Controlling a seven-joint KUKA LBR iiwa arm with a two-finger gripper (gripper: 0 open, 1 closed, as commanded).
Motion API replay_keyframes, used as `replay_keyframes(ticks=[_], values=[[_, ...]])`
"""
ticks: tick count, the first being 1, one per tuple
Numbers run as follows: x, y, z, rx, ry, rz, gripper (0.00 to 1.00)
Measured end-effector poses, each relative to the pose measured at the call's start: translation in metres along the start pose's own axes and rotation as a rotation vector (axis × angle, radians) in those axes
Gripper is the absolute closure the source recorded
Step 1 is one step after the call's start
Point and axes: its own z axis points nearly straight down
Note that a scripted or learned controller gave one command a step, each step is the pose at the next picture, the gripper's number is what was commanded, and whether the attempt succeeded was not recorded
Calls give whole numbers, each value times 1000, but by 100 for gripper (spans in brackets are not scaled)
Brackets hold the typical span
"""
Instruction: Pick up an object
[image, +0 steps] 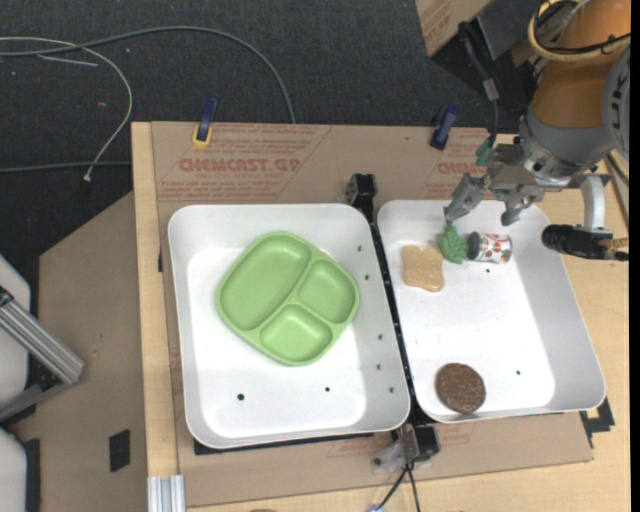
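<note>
Spread wide and gripping nothing, the claw (490, 206) hangs over the right bin (560, 330), while left to right lie a green divided plate (288, 297), a tan slab (423, 268), a green toy (454, 245), a small can (493, 247) and a brown disc (460, 387).

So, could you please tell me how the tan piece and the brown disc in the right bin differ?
The tan piece is pale and roughly square; the brown disc is dark and round. The tan piece lies near the bin's far end beside a green item; the brown disc sits alone at the near edge. Both lie flat.
</note>
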Motion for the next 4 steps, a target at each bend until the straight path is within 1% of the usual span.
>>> replay_keyframes(ticks=[1,2,3,4], values=[[0,2,-9,-15,-1,-2,0],[4,-3,52,-9,0,-2,0],[-4,1,101,-10,-1,-1,0],[-4,3,151,-16,0,-1,0]])
